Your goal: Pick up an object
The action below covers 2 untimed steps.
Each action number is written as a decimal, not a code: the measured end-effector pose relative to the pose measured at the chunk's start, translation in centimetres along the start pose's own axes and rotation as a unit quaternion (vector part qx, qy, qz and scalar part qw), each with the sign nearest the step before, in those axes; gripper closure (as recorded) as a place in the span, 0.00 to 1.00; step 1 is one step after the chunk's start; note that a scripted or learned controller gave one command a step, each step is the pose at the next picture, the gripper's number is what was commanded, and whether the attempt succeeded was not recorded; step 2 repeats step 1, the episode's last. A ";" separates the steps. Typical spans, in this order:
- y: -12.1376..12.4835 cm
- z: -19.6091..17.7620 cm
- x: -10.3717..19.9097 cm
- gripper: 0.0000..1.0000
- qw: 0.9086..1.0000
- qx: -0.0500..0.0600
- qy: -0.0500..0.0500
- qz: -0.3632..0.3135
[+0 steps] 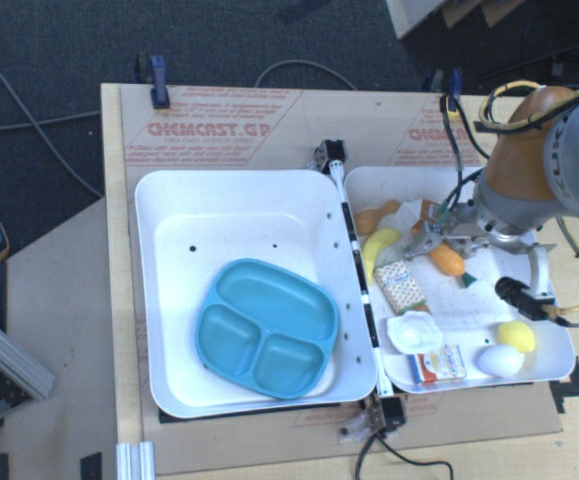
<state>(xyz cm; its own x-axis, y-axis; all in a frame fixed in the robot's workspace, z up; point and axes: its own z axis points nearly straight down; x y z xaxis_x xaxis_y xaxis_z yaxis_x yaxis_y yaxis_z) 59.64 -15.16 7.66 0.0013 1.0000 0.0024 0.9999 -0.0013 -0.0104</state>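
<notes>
- The gripper (447,236) hangs low inside the right bin (561,360), below the grey wrist and its orange band. Whether it is spread or closed I cannot tell, since the metal parts blur into the clutter beneath.
- Taking the gripper as landmark: an orange carrot-like piece (449,260) lies just below it, touching or nearly so. Nothing is visibly clamped, so I would not count it as held.
- This looks like the likeliest target. Its long axis seems to run from upper left to lower right, with a small green tip (468,281) at the lower-right end.
- The move turns on that: the piece sits almost straight under the tool, a shade toward the camera, so little sideways travel is needed. A grip across the narrow width looks better than one along the length.
- Left of the gripper, a yellow banana-shaped toy (374,248) rests against the bin's left wall. Further down-left is a speckled packet (401,285).
- Well below sit a white cup (414,332), a small carton (441,364), a white egg (500,359) and a lemon (516,335).
- Far left of the gripper, the left bin (169,208) holds a blue divided plate (266,326).
</notes>
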 end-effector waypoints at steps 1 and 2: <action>0.4 -1.9 -0.1 1.00 1.000 -0.007 -0.002 0.000; 0.4 -1.9 -0.1 1.00 1.000 -0.007 -0.002 0.000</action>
